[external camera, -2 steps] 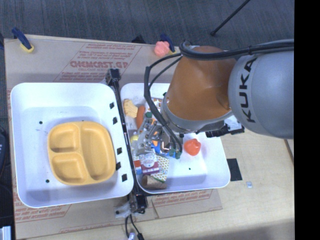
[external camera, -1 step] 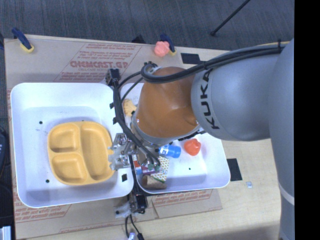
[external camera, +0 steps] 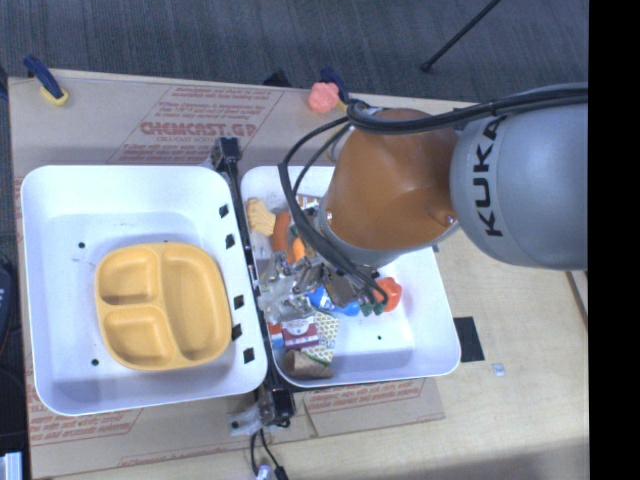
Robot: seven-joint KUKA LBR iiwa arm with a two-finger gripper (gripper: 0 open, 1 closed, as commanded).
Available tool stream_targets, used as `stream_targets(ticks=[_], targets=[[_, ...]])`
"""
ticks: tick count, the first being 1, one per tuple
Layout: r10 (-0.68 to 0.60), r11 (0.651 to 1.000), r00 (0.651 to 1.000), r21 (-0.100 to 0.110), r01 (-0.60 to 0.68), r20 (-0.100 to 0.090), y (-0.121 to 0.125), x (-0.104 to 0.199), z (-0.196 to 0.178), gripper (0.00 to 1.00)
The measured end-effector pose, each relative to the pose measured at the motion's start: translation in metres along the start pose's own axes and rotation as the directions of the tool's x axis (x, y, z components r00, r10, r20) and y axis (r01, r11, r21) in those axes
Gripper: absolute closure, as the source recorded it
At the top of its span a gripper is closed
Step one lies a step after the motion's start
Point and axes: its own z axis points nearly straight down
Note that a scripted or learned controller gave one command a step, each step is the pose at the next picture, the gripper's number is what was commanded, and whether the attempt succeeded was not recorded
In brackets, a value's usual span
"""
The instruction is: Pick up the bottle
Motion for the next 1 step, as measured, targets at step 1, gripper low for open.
stream_targets(ticks=[1], targets=[[0.308,0.951,0.951,0.0,-0.308,0.0,0.0462,-0.0125,-0.0156,1.0]])
